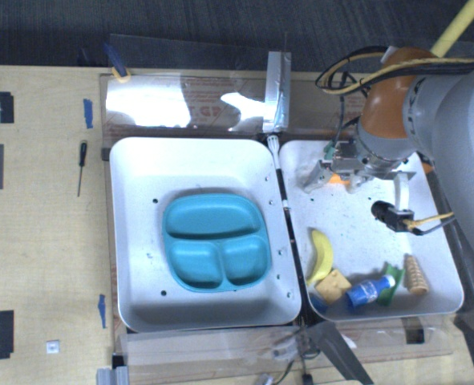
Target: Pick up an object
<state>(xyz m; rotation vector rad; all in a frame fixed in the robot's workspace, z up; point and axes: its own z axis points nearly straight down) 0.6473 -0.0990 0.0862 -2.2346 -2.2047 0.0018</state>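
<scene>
Hovering at the right bin's (445,295) far end, the gripper (333,171) — grip state unclear — sits well apart from the banana (322,255) and bottle (370,290) clustered at its near edge.

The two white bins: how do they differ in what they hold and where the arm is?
The left bin holds one large blue divided tray at its middle; the right bin holds several small items, among them a banana and a blue bottle, clustered along its near edge. The arm's pincer is over the right bin's far end, not the left bin. Both are shallow and white.
</scene>
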